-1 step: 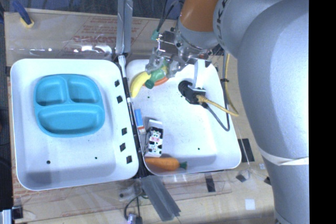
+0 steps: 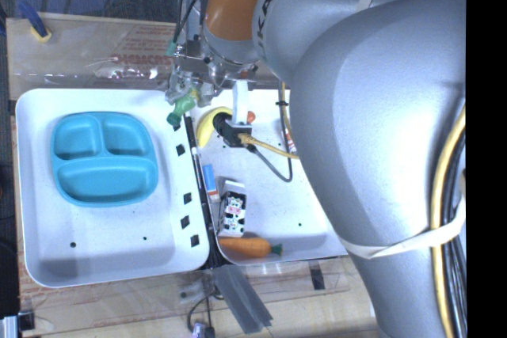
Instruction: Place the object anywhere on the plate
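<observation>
A blue plate (image 2: 103,158) with three compartments lies in the left white bin (image 2: 95,249), toward its back. My gripper (image 2: 184,93) hangs over the wall between the two bins, right of the plate's far right corner. A small green object (image 2: 177,113) sits between its fingertips and dangles just below them, so the gripper is shut on it. The object is above the divider, apart from the plate.
The right bin (image 2: 277,206) holds a yellow banana (image 2: 206,128) just right of the gripper, a blue and red tube (image 2: 208,178), a small cow-patterned carton (image 2: 232,211) and an orange carrot (image 2: 247,248) at the front. My arm covers that bin's right part.
</observation>
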`<state>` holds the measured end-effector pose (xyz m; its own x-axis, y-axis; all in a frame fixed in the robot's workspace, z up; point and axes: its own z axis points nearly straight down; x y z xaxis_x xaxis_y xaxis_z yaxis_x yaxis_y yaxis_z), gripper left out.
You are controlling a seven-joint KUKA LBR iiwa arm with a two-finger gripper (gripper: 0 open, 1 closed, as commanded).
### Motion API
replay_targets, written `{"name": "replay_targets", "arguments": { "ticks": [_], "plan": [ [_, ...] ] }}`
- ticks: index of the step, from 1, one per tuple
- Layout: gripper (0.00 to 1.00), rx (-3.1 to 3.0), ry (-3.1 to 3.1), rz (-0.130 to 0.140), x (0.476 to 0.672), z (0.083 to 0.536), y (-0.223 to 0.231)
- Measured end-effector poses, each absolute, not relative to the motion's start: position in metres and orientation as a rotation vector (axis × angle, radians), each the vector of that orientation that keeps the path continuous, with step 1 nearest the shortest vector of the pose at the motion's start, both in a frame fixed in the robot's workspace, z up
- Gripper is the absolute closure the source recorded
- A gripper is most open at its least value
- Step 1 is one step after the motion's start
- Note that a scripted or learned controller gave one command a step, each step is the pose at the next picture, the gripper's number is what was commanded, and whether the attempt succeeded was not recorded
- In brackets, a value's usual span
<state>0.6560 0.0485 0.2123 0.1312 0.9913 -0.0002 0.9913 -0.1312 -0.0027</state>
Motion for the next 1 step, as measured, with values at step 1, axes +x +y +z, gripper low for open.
{"name": "replay_targets", "arguments": {
  "ticks": [1],
  "plan": [
    [1.0,-2.206,-2.231,0.008,0.6421,0.2087,0.1177]
  ]
}}
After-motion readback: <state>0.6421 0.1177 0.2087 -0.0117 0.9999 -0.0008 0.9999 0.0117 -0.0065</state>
